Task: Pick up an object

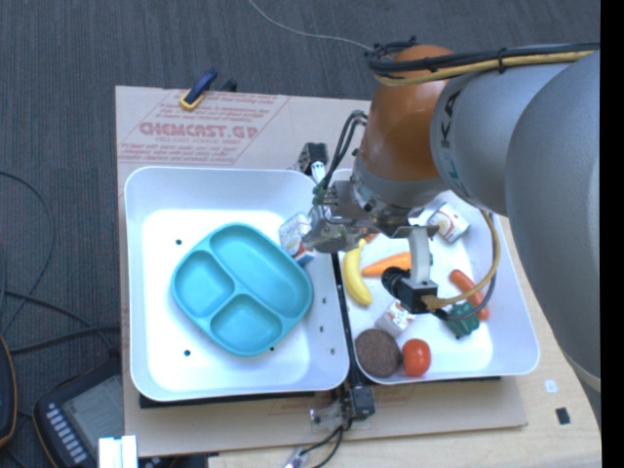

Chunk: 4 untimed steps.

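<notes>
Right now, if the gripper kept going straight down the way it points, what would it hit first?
Probably the inner wall where the left bin meets the right bin, beside the banana. The gripper hangs over that seam; depth is unclear.

Dark grey carpet [117,27] covers the floor around a pale wooden table [546,427]. A thin cable [263,13] trails across the carpet; black cables [24,261] loop at left.

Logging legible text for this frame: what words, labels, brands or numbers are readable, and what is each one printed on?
"CHEMCAST GP", red print, reads on the brown board under the bins.
Smaller red lines around it on the same board: too blurred to read.
A dark letter, perhaps "K", on the arm beside the orange band: partly cut off, not certain.
Small carton in the right bin: has print, too small to read.
</notes>
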### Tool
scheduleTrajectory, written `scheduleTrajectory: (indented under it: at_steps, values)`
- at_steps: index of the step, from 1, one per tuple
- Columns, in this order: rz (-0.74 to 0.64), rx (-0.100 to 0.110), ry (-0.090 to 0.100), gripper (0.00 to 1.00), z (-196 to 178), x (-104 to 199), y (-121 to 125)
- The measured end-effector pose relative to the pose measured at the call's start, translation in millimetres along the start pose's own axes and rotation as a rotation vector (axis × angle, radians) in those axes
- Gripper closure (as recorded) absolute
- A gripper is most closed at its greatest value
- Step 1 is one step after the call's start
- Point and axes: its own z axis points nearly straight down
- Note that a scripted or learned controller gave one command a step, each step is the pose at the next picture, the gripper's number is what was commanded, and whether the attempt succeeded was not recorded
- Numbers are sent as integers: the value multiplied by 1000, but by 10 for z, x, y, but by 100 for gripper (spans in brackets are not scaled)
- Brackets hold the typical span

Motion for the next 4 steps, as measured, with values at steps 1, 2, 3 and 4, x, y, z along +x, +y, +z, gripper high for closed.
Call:
scheduleTrajectory:
  at_steps: [1,2,3,4]
  values:
    - [-2,1,1,100,165,181,-564]
    - [-4,-6,5,100,1010,519,257]
    - [-3,1,1,100,237,968,-660]
    - [-2,0,0,100,223,719,-728]
